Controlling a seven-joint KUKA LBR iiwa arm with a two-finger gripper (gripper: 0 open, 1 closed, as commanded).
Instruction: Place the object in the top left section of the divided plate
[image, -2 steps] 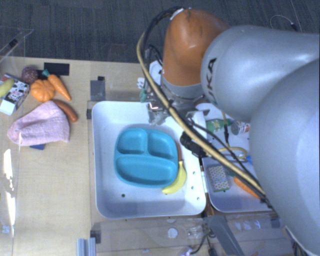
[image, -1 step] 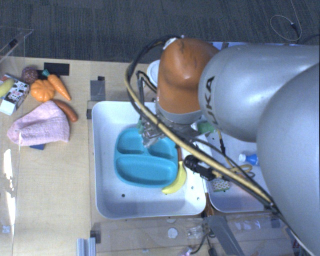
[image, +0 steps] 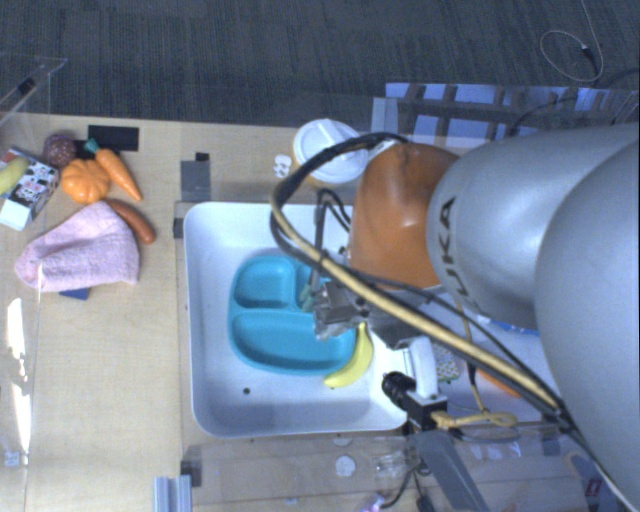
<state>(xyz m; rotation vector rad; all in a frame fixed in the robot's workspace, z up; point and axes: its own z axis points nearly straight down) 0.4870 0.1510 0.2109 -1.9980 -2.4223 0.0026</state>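
Observation:
A blue divided plate (image: 268, 318) lies in the left white bin (image: 212, 300), with two smaller sections at its top and a wide one below. A yellow banana (image: 352, 366) lies curved against the plate's lower right rim, partly on the bin floor. My gripper (image: 328, 312) hangs over the plate's right edge, just above the banana's upper end. The grey arm and its orange band (image: 395, 220) hide the plate's right side. I cannot tell whether the gripper touches the banana.
On the bench at the left lie a pink cloth (image: 80, 255), an orange pumpkin toy (image: 84, 180), a carrot (image: 122, 172) and a sausage (image: 135, 220). A white round lid (image: 326, 142) sits behind the bin. Black and yellow cables (image: 300, 250) loop over the plate.

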